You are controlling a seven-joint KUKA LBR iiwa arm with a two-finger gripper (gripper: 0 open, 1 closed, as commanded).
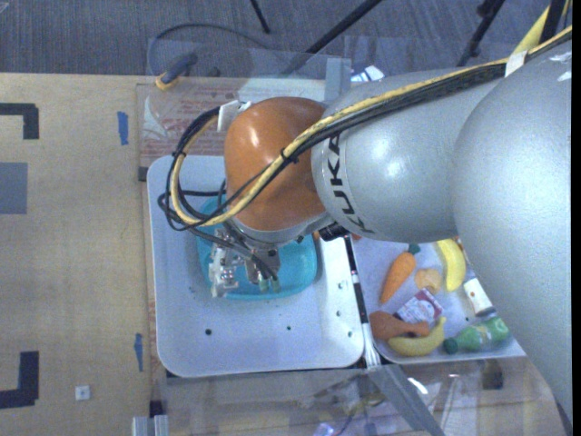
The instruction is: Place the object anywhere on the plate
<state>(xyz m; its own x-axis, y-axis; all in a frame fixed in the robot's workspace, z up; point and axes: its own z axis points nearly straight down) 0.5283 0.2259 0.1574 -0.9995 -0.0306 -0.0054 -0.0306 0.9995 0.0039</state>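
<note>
The claw [241,271] hangs over the blue plate [304,266] in the left bin [263,348]; I cannot tell its grip. The carrot [397,275] and bananas lie in the right bin on the wooden surface [73,271], grey carpet [118,12] beyond.

The arm [399,134] hides much of the plate [304,266] (anything held stays unclear).

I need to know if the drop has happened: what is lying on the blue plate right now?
The gripper hangs over the blue plate in the left bin. The plate's visible right and lower edge is bare. The arm covers the rest, so an object there cannot be ruled out.
</note>
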